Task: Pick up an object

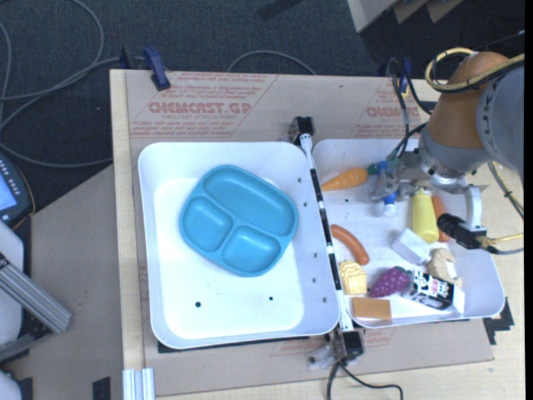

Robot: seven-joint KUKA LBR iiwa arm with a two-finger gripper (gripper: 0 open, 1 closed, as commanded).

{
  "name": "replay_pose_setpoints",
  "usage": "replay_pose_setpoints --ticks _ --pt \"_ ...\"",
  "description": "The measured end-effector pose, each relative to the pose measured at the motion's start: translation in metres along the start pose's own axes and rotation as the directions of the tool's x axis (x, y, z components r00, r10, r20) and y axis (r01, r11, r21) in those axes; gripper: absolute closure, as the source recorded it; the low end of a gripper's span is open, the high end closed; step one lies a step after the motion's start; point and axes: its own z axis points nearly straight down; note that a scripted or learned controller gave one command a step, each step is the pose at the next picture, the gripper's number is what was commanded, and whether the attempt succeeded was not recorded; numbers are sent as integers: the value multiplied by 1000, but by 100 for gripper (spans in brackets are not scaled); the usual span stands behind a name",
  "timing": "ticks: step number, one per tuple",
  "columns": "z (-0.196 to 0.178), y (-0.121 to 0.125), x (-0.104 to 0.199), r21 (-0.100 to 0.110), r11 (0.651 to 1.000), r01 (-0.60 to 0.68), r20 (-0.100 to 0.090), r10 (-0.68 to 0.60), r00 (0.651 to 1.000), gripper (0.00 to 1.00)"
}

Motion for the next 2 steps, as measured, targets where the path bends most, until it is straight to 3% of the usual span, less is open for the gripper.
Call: replay_pose_setpoints --ticks 1,2 --pt "-94 50 66 0 1000 5 1 -5 1000 100" --pt "-100 -16 124 7 1000 4 -3 -4 1000 100"
